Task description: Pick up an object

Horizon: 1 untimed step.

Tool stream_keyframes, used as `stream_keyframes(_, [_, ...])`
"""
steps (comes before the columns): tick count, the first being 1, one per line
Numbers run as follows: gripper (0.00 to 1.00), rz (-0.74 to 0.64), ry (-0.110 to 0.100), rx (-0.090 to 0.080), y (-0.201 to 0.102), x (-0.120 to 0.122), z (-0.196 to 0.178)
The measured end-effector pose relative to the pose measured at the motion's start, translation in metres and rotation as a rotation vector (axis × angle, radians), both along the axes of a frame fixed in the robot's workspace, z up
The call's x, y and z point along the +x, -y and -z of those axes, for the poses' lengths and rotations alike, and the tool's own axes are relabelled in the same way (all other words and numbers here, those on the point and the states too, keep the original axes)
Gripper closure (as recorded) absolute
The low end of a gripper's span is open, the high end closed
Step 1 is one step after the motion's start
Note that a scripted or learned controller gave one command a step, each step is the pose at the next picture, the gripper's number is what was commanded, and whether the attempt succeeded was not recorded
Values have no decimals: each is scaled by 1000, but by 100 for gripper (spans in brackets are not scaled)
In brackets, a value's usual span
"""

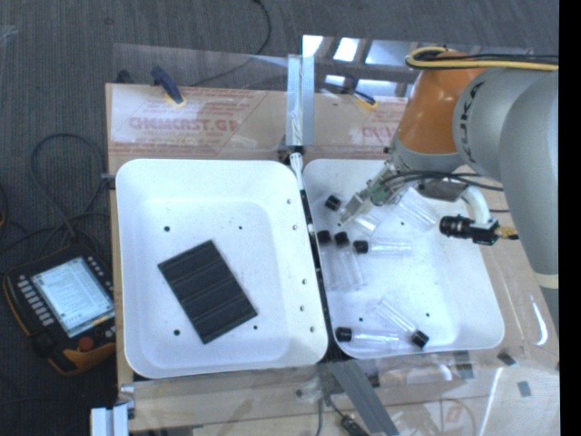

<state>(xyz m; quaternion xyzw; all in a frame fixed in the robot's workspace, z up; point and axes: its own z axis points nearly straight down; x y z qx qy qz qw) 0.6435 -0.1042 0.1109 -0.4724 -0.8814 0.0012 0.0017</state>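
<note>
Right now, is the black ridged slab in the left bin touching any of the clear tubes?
Apart. The camera view shows the black slab alone in the left bin, with the clear tubes across the rims in the right bin.

Dark grey carpet floor [182, 7] surrounds the wooden bench [209, 121].

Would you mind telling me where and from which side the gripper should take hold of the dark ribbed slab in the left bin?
Probably across the dark ribbed slab at its short width, near the middle, coming straight down from above. It lies flat and diagonal in the left bin, so the gripper should turn to span its two long edges.
</note>
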Motion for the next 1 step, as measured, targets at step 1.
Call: stream_keyframes(1, [100, 98, 2, -1, -58, 25, -84])
